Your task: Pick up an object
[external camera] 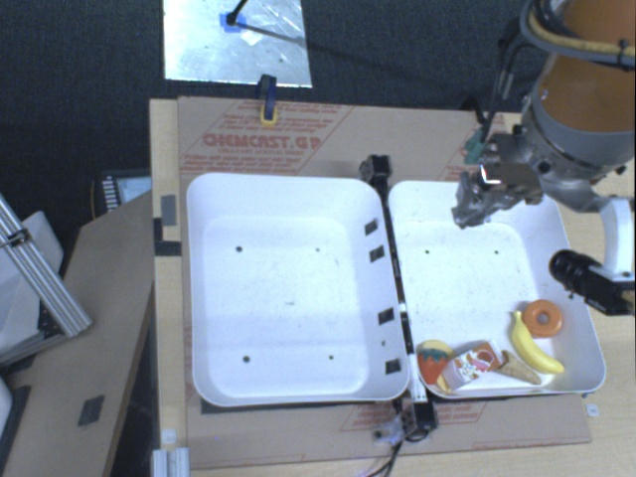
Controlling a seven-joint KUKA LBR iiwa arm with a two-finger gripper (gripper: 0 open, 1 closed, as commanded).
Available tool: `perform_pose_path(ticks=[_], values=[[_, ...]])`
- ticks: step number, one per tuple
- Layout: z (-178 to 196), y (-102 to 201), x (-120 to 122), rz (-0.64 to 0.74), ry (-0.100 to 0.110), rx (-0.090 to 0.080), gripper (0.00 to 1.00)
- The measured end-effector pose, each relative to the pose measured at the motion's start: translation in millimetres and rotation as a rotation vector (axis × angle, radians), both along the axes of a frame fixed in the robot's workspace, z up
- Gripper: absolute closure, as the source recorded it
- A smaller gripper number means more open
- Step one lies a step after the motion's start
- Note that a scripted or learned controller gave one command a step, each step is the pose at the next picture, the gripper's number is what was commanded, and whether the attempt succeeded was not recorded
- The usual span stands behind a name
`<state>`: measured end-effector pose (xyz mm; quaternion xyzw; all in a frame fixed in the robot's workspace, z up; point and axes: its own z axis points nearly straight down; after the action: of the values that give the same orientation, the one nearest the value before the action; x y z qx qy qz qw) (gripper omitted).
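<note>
The hand point(479, 210) hangs over the far side of the right bin point(497, 266); if it is released or clenched I cannot tell. The banana point(534, 346) lies in the near right corner, well apart from it, long axis slanted toward that corner.

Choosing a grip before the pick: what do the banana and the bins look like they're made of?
The banana looks like moulded plastic, probably a toy: even yellow, smooth, faint sheen. The bins look like thin formed white plastic, matte, with rounded corners and shallow curved walls. Both are guesses from the look alone.

Gripper point(475, 210) above right bin point(467, 276)
</note>
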<state>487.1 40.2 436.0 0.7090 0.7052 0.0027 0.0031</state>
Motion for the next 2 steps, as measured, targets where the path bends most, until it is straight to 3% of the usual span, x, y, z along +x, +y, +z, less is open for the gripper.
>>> perform_pose_path(ticks=[2], values=[[-64, 63, -1, 0.012, 0.009, 0.001, 1.00]])
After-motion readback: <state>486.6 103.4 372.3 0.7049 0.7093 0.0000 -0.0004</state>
